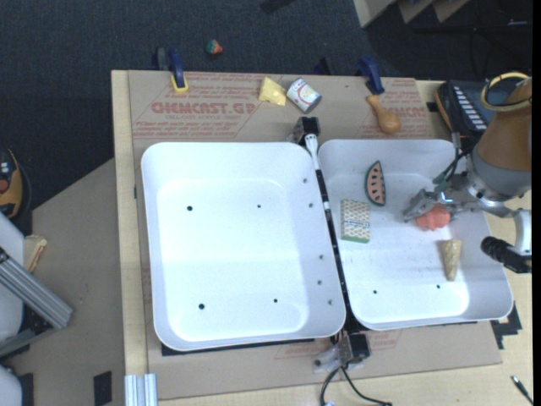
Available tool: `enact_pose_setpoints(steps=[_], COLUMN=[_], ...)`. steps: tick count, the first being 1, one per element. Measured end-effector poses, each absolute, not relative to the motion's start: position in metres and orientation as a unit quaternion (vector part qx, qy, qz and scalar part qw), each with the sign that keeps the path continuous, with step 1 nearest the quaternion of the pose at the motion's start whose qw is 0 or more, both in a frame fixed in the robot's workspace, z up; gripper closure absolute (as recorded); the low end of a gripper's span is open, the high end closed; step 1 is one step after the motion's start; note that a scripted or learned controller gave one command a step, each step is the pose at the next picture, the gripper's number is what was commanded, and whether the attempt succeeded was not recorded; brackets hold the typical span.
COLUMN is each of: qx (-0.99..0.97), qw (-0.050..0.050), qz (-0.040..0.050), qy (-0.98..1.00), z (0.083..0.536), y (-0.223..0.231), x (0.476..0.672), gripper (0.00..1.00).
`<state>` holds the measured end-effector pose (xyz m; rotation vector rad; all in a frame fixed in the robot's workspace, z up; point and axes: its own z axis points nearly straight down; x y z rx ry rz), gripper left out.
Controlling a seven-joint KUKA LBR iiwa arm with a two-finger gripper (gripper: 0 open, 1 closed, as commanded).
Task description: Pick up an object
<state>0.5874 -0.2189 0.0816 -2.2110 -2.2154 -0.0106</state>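
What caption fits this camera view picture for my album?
Robot's tool hovers by a red toy in the right bin, near a watermelon slice.

Bright, even light falls from overhead, and the two white bins (228, 244) glare until their inner walls nearly wash out. Shadows are short and soft, darkest under the bins' near rims. The dark carpet (76, 24) reads dim and grainy. Overall sharpness is modest, with small details soft.
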Motion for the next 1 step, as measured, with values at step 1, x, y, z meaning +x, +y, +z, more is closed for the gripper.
enact_pose_setpoints(steps=[1], qx=[-0.705], qw=[-0.001], qz=[-0.0010], qy=[-0.709], z=[0.0849], y=[-0.1576], x=[0.6187], gripper=[0.00])
